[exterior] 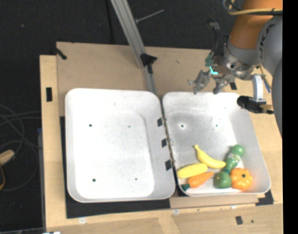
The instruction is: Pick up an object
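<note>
Gripper (208, 86) spread, holding nothing; we'd pinch the light, stiff, slippery banana (208, 158) across its curved middle.

Yellow banana (208, 157), orange carrot (200, 179), orange pumpkin (242, 178), white bins (80, 130).

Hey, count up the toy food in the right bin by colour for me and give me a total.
Yellow: 2, the banana and the long yellow piece
Orange: 2, the carrot and the pumpkin
Green: 2, the round green piece and the green piece above it
Total: 6
</note>
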Robot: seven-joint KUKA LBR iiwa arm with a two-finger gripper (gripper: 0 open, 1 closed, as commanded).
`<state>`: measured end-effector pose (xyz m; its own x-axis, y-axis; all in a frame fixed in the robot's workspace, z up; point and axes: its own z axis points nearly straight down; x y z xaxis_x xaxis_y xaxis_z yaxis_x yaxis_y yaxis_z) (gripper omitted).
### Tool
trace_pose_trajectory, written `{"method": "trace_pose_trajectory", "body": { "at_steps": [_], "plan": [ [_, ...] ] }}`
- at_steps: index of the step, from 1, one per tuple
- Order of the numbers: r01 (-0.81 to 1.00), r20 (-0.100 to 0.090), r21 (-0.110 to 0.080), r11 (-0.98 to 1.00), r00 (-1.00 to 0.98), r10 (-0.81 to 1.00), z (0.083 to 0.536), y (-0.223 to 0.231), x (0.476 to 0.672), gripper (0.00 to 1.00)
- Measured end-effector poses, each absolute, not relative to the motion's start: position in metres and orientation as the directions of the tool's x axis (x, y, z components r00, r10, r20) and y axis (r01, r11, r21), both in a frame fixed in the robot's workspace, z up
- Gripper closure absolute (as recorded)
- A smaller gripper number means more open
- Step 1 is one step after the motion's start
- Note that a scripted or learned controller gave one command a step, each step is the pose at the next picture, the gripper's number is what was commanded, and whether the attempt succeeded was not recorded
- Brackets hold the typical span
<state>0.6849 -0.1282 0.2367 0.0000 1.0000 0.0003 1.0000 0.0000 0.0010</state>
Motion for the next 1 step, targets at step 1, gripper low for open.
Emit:
{"method": "trace_pose_trajectory", "body": {
  "at_steps": [1],
  "plan": [
    [1.0,0.0,0.001,0.0,0.0,1.0,0.2367,-0.1282,0.6849,0.0]
  ]
}}
